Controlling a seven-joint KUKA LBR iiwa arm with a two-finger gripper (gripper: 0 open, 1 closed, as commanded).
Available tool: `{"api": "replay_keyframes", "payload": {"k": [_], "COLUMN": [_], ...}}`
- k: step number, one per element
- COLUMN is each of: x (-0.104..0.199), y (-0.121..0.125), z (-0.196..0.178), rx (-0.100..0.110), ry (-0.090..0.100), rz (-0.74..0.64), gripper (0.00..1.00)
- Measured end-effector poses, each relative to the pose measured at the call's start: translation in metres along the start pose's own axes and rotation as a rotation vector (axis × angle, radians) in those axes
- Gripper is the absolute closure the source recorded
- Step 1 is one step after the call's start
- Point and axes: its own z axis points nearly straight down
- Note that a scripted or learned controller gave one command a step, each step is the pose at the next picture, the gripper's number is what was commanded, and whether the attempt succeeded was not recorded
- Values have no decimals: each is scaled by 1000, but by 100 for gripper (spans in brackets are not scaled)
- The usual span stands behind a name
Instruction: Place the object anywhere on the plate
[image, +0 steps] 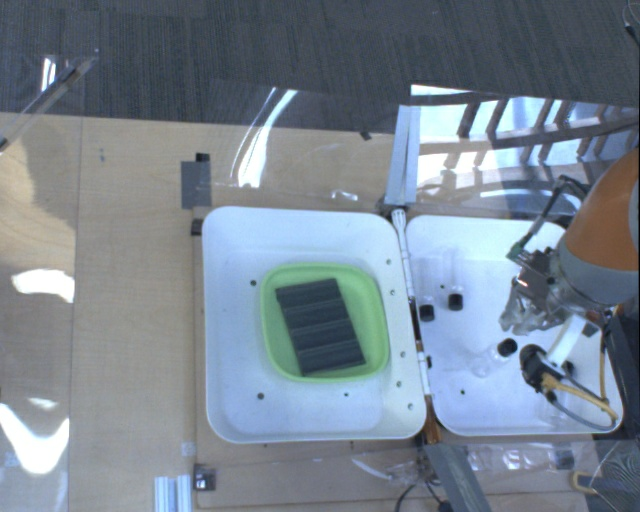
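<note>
The left white bin (230, 400) held a square green plate (375, 300) near its centre, and a dark grey ribbed block (319, 326) lay flat on that plate, turned slightly off the bin's sides. The right white bin (450, 410) adjoined it along a central divider. The grey arm with its orange band (610, 225) reached over the right bin, and the gripper (527, 312) hung above the bin floor, well apart from the plate. Whether the tool stood apart or together could not be told. Small dark marks (455, 299) showed near the divider.
</note>
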Motion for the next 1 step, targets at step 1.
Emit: {"api": "replay_keyframes", "payload": {"k": [1], "x": [60], "y": [-30], "z": [11], "rx": [3], "ry": [1], "rz": [-60], "gripper": [100]}}
